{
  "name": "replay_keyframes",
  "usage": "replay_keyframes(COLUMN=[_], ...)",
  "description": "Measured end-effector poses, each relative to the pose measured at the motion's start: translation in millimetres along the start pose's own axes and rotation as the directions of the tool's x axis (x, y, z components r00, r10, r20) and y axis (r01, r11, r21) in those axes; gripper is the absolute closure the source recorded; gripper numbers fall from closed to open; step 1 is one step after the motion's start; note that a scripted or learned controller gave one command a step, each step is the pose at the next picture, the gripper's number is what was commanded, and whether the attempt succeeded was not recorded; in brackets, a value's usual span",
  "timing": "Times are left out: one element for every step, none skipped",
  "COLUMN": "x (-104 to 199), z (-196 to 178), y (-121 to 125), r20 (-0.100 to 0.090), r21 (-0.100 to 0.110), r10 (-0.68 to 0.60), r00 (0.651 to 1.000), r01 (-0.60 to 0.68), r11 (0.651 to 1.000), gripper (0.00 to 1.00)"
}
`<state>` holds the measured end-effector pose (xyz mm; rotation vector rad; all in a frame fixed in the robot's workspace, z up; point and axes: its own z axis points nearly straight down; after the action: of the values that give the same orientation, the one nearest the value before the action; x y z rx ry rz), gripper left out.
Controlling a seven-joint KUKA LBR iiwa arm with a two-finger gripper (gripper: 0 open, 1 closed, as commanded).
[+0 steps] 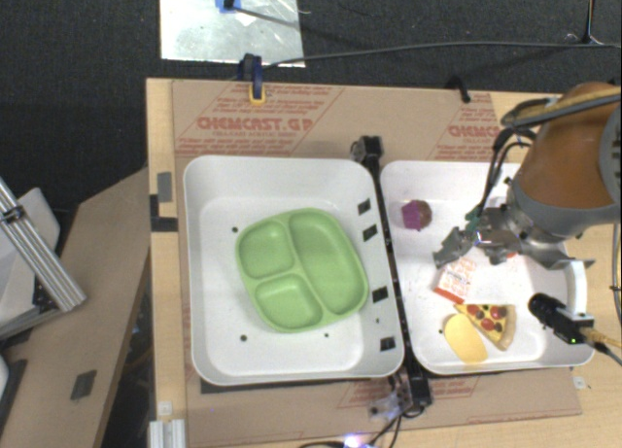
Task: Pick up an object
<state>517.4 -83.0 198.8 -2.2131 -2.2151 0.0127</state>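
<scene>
Gripper is seen low over the right bin, reached in from the right; its fingers are spread apart and nothing is held between them. A small red-and-white packet is located just below the fingertips, flat on the bin floor. A toy pizza slice and a yellow piece lie nearer the front wall, touching. A purple object sits apart, toward the back. A green divided plate is placed in the left bin.
</scene>
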Motion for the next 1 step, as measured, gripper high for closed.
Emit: replay_keyframes(x=[0.2], z=[-7.0], y=[2.8], r20=[0.001], r21=[-0.014], r10=[-0.002], r00=[1.000], r01=[0.002], r11=[1.000], gripper=[0.00])
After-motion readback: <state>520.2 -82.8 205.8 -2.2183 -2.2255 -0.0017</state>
